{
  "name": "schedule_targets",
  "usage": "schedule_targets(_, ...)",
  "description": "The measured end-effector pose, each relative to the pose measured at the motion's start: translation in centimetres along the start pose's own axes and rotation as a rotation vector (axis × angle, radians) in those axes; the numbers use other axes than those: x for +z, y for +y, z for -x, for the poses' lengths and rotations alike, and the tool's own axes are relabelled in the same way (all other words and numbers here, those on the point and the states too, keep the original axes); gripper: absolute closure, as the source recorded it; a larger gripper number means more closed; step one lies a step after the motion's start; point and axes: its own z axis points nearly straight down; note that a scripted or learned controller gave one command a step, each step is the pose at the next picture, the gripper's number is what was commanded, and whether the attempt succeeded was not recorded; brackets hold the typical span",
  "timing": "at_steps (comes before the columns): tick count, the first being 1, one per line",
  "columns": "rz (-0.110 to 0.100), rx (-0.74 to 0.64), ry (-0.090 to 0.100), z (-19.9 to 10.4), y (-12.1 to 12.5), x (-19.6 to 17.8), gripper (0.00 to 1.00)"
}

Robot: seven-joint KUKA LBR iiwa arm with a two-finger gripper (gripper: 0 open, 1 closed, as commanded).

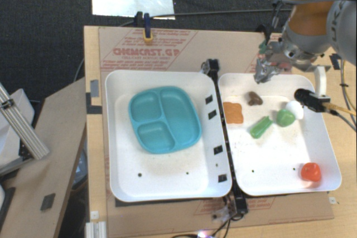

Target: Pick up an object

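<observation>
White plastic forms the two shallow bins, set side by side on the bench. The left bin (120,175) holds a turquoise divided tray (165,119), lying flat near its middle. The right bin (279,175) holds the loose pieces: a small brown lump (255,98) near the far wall, an orange square (233,113) close to the divider, a green cylinder (260,127) tilted beside it, a green-and-white rounded item (289,115) further right, and a red-orange object (310,171) in the near right corner. The gripper (264,73) hangs over the far edge of the right bin, just above and beyond the brown lump, with nothing visibly in it; whether it is spread or closed cannot be told from this angle.
</observation>
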Motion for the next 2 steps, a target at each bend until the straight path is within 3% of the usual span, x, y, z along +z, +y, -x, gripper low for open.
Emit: schedule_targets(2,0.0,-0.001,0.001,-10.6,-3.2,1.8,1.0)
